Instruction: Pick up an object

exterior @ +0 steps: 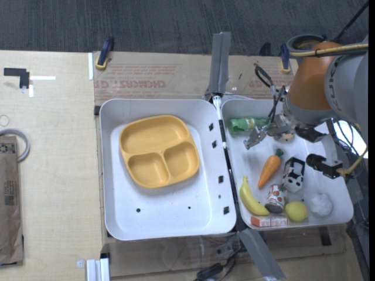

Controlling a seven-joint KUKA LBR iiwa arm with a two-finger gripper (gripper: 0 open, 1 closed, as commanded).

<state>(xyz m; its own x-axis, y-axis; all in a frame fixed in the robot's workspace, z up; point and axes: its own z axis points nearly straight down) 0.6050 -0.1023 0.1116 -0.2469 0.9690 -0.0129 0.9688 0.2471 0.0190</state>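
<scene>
On the desk (47, 215), two bins are seen; right of the yellow tray (158, 150), one carrot (269, 169), one banana (252, 197); the pincer's (256, 138) state cannot be told.

Arm (334, 81) enters from the right, grey with an orange band above the wrist. It slants down and leftward. Hand (255, 140) sits low, tips pointing left.

I am seeing dark grey carpet (146, 10) running along the top; a pale wooden bench (53, 157) is stretching away left; cardboard sheet (158, 78) is lying behind the bins.
</scene>
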